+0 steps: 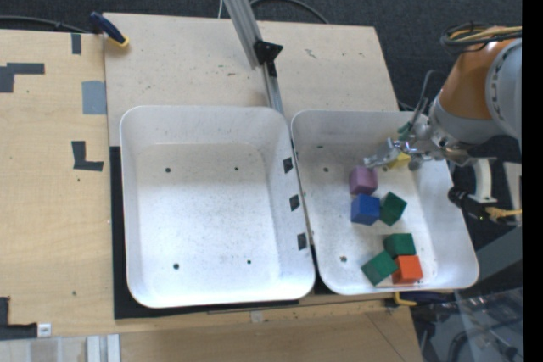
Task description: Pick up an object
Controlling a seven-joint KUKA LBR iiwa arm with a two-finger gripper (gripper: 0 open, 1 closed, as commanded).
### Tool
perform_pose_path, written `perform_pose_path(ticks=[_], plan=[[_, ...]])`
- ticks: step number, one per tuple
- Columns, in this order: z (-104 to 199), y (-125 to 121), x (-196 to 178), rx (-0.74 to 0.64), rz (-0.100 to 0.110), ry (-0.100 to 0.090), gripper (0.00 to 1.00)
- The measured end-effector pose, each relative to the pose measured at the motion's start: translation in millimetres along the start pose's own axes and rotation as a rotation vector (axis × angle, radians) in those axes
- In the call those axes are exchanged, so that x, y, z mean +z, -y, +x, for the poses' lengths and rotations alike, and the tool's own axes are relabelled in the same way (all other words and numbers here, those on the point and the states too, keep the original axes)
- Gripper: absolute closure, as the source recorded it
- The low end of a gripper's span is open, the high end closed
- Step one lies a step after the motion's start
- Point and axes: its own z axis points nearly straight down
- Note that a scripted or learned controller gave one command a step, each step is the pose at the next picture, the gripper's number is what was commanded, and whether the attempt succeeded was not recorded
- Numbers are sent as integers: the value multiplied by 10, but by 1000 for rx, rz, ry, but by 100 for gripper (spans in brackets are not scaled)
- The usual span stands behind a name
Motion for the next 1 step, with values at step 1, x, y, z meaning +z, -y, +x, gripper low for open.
perform_pose_path(ticks=[1], plan=[[20,39,120,0,17,-6,0]])
